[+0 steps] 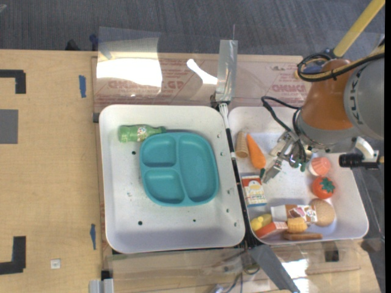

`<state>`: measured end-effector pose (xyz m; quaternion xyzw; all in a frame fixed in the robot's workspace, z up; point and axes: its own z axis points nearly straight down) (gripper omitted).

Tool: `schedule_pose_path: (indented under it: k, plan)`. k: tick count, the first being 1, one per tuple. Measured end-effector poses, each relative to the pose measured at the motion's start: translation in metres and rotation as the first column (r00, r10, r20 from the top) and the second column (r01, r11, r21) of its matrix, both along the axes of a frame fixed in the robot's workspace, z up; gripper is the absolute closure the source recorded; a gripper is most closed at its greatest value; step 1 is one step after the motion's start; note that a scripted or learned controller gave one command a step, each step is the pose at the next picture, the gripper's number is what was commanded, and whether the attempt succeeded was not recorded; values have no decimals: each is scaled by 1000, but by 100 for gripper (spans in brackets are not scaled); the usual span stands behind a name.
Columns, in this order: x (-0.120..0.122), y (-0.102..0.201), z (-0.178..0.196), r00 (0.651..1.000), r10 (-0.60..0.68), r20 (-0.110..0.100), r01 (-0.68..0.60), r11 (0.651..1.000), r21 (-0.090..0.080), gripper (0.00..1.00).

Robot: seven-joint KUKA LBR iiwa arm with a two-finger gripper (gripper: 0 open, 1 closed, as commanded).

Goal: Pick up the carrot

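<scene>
The hand [276,163] hangs over the right bin [357,221], tilted toward the carrot [256,152], which lies loose just beside its tips, to the camera's left, likely a grasp lining up. Whether the hand is released or clenched, I cannot tell. Crowding it: a cone [242,144] beyond the carrot, a small carton [253,191] below, a tomato [323,187] behind. The teal tray [179,167] sits well apart.
</scene>
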<state>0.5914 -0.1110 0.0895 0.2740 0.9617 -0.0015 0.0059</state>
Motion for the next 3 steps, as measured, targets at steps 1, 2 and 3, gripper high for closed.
schedule_pose_path:
  k: [1,2,3]
  plan:
    - [49,13,-1,938,348,0,-348,938,0,0]
    - [57,7,-2,957,-291,-2,291,957,7,0]
    - [60,8,13,958,-288,10,287,958,7,100]
